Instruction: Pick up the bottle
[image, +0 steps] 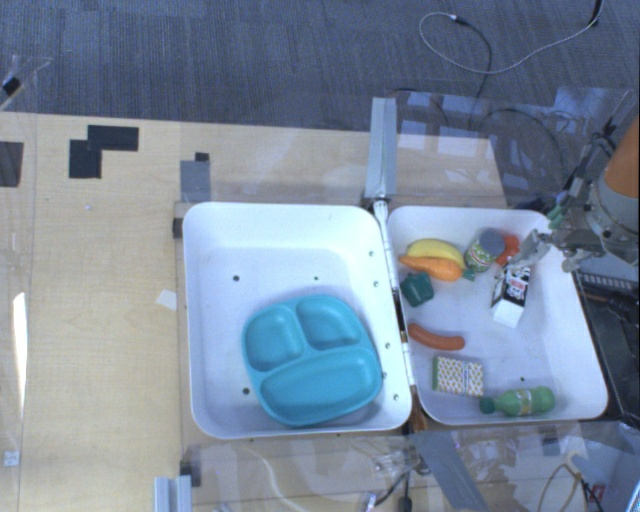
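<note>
1. Arm (612, 195): grey, orange band above the wrist; enters from the right edge of the camera view, behind and to the right of the gripper.
2. Wrist: directly right of the gripper, angled leftward and slightly down.
3. Gripper (530, 247): at the arm's left end, pointing left; state of closure not discernible.

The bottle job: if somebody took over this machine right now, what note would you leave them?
Gripper: at the right bin's far right edge, above the white carton; whether its fingers are open or shut is unclear.
Bottle: green, lying on its side at the right bin's near edge, beside the patterned packet, well apart from the gripper.
Done: nothing; the bottle is not grasped.
Left: reach the bottle, grip it, lift it.
</note>
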